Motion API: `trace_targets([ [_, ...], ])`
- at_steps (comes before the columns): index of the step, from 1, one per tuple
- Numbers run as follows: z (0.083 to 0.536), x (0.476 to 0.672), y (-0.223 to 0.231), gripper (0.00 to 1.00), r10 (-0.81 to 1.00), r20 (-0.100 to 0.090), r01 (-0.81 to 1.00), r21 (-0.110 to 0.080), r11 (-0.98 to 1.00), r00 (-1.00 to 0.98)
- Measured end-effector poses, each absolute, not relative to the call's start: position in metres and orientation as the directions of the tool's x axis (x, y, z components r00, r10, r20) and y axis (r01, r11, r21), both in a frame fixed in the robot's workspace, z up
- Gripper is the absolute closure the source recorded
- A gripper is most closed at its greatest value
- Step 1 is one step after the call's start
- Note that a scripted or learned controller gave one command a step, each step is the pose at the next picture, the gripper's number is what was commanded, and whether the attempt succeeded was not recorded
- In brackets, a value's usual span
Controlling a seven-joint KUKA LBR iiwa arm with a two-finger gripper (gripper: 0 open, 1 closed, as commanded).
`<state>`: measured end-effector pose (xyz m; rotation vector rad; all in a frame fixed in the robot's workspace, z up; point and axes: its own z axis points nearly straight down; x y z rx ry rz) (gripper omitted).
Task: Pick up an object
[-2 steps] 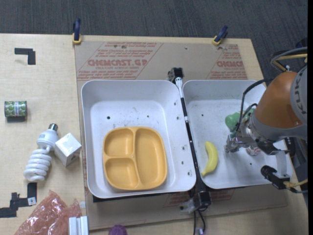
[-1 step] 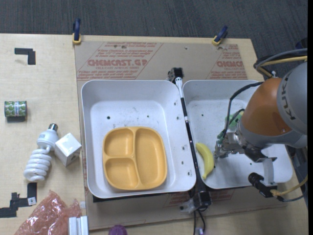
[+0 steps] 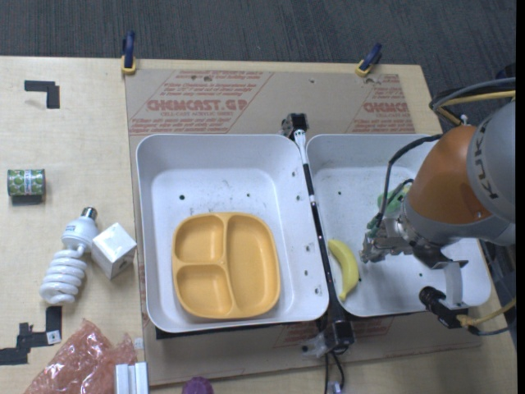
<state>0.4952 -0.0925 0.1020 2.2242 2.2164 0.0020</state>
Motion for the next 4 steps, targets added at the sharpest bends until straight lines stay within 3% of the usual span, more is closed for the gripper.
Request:
trace_targets([
  [1,0.092,0.485,-0.102,1.00,1.000,0.000,1.000,0.001,-0.002,0.002],
  [2,0.192,0.568,0.002,1.00,1.000,-0.001,1.000,0.000,0.002,-0.002],
  [3,0.174,0.588,-0.132,1.00,1.000,-0.002,1.000,0.001,0.001,-0.001],
  [4,0.174,0.588,-0.132,0.00,1.000,-0.002,1.000,0.001,0.001,-0.001],
])
